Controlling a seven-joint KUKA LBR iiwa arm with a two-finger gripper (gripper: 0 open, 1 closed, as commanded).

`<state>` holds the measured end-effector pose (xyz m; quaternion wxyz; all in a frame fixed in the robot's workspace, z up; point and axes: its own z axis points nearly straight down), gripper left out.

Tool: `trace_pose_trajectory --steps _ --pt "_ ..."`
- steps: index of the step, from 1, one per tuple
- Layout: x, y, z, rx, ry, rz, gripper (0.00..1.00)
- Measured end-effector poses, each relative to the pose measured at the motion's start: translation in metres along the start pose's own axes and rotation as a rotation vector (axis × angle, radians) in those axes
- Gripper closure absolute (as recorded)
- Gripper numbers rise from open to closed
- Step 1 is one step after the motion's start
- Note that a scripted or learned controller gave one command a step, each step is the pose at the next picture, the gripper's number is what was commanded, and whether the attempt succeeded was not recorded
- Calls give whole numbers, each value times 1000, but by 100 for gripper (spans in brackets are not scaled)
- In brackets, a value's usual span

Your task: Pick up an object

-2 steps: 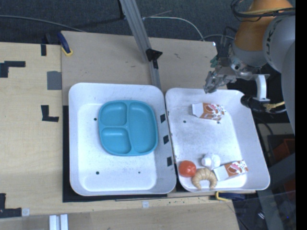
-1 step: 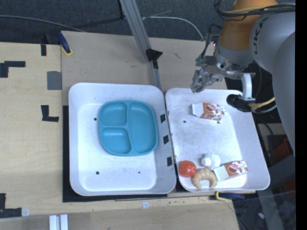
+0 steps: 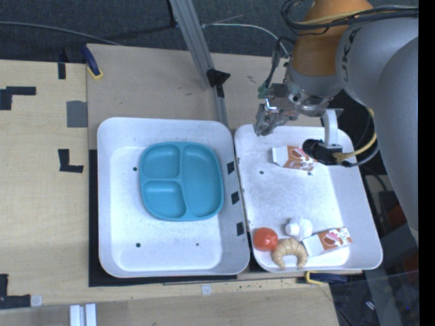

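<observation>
Gripper [image 3: 267,122] hangs over the far left corner of the right bin [image 3: 353,182], nothing between its fingers; whether they're spread or closed I can't tell from here. Just beside it lies a small white-and-orange carton [image 3: 292,157]. Along the near edge: red tomato [image 3: 265,238], croissant [image 3: 291,252], a small white object [image 3: 297,227] & a 2nd carton [image 3: 327,240], all bunched up. Left bin [image 3: 115,202] holds a blue divided plate [image 3: 181,180].

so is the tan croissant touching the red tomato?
Cannot tell. In the camera view the tan croissant sits right against the red tomato; no clear gap or contact.
</observation>
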<state>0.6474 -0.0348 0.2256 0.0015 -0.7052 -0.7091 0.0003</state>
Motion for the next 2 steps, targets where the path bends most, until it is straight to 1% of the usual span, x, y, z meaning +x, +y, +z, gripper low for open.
trace_pose_trajectory --steps 1,2 --pt "57 -14 10 1 0 -1 100" --pt "106 -28 -4 0 0 -2 100"
